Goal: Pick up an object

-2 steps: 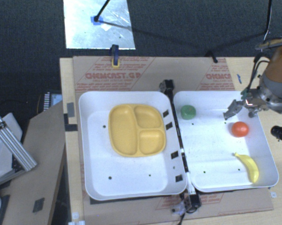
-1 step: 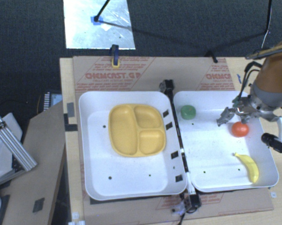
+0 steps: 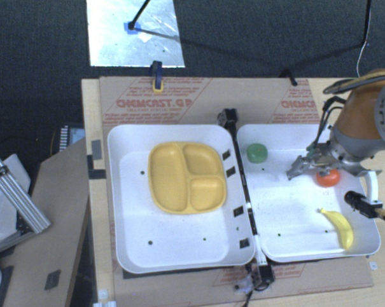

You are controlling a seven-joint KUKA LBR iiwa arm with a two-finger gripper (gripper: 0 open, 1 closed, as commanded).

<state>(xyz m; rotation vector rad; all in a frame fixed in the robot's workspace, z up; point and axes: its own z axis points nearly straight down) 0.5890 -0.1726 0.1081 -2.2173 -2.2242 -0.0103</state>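
Camera view: the hand [image 3: 306, 166] sits low in the right bin [image 3: 292, 241], right beside an orange-red ball [image 3: 328, 177]; can't tell if it's spread or pinched. Green ball [image 3: 257, 153] up-left, banana [image 3: 339, 227] lower right, yellow divided plate [image 3: 185, 177] in the left bin [image 3: 136, 247].

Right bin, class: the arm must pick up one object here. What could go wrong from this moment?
1. The tool sits beside the orange-red fruit, so closing may nudge it away rather than catch it.
2. The banana lies near the right bin's wall, leaving little room there.
3. The green ball may roll if touched.
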